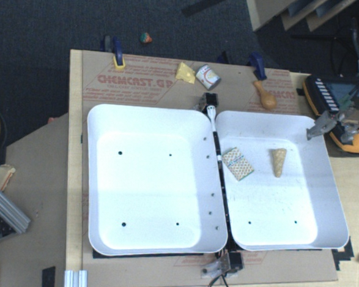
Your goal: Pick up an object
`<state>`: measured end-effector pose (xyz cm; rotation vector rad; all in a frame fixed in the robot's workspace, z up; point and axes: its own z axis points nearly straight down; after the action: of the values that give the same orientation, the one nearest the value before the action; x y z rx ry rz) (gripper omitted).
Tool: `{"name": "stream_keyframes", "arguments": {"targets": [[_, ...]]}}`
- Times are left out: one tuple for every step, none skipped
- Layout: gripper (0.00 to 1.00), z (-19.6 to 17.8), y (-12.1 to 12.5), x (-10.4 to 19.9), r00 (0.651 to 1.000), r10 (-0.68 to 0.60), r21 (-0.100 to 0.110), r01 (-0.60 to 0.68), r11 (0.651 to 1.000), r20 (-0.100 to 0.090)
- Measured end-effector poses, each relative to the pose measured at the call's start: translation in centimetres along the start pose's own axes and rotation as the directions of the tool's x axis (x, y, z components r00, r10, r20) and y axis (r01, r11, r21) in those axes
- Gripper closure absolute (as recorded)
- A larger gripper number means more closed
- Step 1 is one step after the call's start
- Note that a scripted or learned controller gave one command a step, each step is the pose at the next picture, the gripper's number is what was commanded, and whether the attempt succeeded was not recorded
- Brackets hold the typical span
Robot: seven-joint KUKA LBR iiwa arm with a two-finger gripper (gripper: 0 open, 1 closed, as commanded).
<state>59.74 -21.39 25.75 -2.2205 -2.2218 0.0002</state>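
Right bin (322, 205): patterned packet (238, 164), cone (279, 161).

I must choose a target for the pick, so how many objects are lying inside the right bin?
2. A patterned square packet lies near the right bin's left wall, and a tan cone-shaped piece lies to its right, apart from it. Nothing seems hidden.

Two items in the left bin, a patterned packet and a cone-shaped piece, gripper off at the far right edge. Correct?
Wrong bin. The patterned packet and the cone-shaped piece lie in the right bin, not the left bin, as the camera view shows. The gripper is at the far right edge, over the right bin's upper corner.
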Motion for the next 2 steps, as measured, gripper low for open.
{"name": "stream_keyframes", "arguments": {"targets": [[0.0, 17.1, 1.0, 1.0, 1.0, -0.002, 0.011, 0.002, 1.0, -0.004], [1.0, 15.1, 1.4, 0.8, 1.0, -0.002, -0.004, 0.002, 1.0, 0.002]]}}
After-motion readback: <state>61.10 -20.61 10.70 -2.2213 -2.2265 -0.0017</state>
